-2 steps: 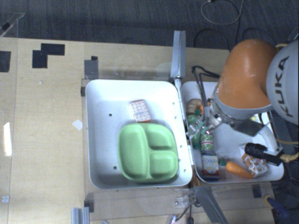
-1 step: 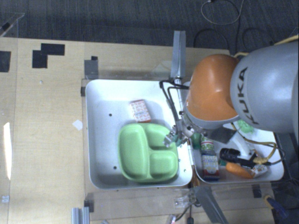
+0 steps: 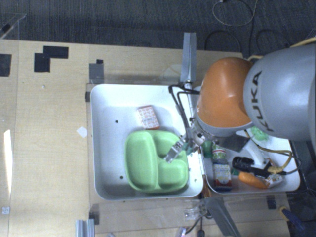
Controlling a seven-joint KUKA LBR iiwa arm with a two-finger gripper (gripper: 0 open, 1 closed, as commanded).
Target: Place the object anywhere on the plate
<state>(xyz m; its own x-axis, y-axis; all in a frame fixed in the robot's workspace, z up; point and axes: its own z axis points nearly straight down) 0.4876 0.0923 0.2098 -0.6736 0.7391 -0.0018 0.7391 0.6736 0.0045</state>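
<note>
— Where does the gripper (image 3: 173, 153) stand?
— Low over the green plate (image 3: 143, 162), above the ridge between its two right compartments; the arm reaches in from the right, its orange band over the wall between the bins.
— Open or closed?
— I cannot tell; the tip is small and blurred, and I make out nothing held in it.
— And the thing to be placed?
— A small checked packet (image 3: 147, 116), pinkish, lies flat on the floor of the left bin (image 3: 108, 127), just beside the plate's far rim; it is off the plate and apart from the gripper.
— The plate itself?
— It sits in the near half of the left bin; one long compartment on its left, two smaller ones on its right.
— The right bin (image 3: 292, 177)?
— A small bottle (image 3: 221, 171) at its left wall; an orange carrot-like piece (image 3: 252, 180) to the bottle's right.
</note>
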